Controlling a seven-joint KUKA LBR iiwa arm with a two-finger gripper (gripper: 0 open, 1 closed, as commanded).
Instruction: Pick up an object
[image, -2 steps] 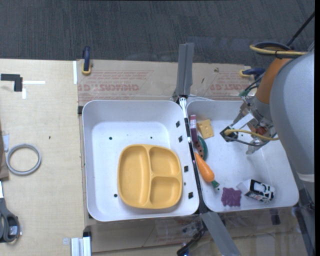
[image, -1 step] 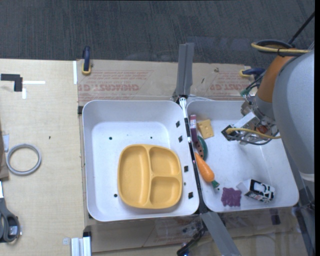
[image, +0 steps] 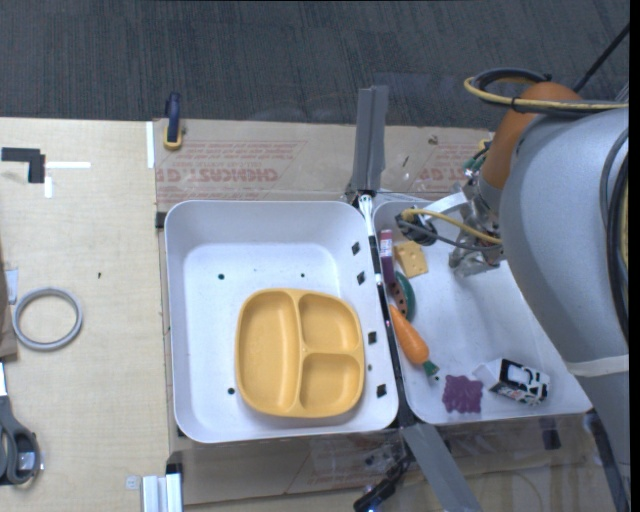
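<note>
One carrot (image: 408, 338) lies just below your hand (image: 474, 258), long axis running down the right bin's (image: 520, 340) left wall; I cannot tell the hand's opening.

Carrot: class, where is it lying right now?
The carrot lies in the right bin, close to its left wall, between the yellow block behind it and the purple grapes in front.
</note>
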